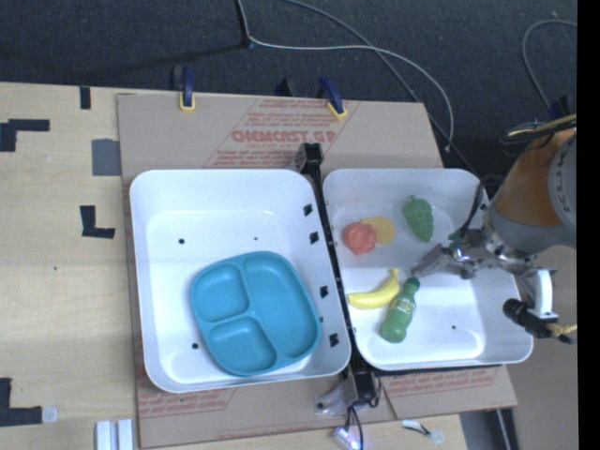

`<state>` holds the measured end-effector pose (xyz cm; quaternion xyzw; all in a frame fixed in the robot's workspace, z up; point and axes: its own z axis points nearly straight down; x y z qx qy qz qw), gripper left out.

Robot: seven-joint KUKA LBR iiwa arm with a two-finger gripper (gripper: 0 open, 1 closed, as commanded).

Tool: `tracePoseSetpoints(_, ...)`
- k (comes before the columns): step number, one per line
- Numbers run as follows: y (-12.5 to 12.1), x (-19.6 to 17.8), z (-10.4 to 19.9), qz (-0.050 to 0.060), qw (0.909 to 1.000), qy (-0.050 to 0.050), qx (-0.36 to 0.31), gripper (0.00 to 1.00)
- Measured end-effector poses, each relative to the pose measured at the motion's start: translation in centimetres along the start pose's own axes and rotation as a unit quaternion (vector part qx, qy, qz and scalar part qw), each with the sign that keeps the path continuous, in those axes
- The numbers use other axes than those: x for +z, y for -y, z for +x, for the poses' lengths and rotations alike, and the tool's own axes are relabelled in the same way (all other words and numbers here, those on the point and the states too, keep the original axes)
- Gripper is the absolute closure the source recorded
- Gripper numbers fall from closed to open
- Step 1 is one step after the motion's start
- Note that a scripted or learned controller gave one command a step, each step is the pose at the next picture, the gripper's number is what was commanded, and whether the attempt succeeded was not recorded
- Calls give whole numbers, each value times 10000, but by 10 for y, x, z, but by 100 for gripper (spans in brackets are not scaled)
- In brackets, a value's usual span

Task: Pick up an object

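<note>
The right white bin (469,187) holds several small items. A green bottle (399,313) lies near its front, with a yellow banana (373,293) just to its left. Further back are a red round fruit (359,238), a yellow piece (382,229) touching it, and a green pepper (418,217). My gripper (428,262) reaches in low from the right, its tip just above and right of the bottle's cap. Nothing is seen held in it.
A blue divided plate (253,312) lies in the left bin (155,200). A black clip line (324,251) marks the shared wall between the bins. The grey arm with its orange band (534,190) stands over the right bin's right rim.
</note>
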<state>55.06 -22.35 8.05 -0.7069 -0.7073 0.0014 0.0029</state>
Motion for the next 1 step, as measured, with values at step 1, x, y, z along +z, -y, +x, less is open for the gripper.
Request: tracePoseSetpoints(1,-47,-3,18,-30,10000,14,-11,0)
